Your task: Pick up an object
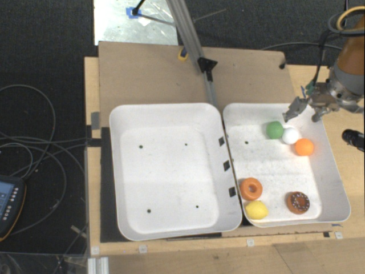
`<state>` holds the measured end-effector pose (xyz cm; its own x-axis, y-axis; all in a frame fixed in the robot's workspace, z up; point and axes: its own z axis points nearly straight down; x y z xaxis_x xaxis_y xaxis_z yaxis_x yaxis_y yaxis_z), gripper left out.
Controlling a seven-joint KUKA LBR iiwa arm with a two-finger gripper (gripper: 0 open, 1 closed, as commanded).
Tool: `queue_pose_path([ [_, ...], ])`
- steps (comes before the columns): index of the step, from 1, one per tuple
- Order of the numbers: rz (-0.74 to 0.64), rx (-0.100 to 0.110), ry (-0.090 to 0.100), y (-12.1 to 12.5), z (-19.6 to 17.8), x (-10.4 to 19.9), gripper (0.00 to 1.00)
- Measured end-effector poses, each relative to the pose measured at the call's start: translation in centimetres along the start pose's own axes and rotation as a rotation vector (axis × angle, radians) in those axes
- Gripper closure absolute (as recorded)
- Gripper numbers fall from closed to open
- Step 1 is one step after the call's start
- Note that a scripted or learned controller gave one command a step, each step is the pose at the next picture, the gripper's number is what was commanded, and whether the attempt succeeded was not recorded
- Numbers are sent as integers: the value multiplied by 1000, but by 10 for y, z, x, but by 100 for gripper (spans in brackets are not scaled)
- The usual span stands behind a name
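The two-finger metal gripper [304, 112] hangs spread and empty above the right white bin [332, 178]. Inside that bin's far end, a round green ball [274, 130] touches a white ball [290, 135].

Dark carpet floor [45, 50], loose cables [34, 147], wooden bench [148, 73], bright floor patch [122, 10]

We count two white bins on the worktop [142, 79]: a left bin [122, 153] and a right bin [333, 181]. We count six items in the right bin: one green ball [274, 130], one white ball [290, 135], one orange ball [304, 147], one orange ring [251, 188], one yellow lemon [256, 210] and one brown doughnut [297, 202].
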<state>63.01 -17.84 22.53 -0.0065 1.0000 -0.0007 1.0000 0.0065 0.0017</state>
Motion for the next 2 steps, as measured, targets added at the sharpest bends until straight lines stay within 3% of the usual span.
queue_pose_path([
  [1, -1, 0, 0, 0, 0, 0, 0],
  [2, 0, 5, 1, 0, 59, 8, 0],
])
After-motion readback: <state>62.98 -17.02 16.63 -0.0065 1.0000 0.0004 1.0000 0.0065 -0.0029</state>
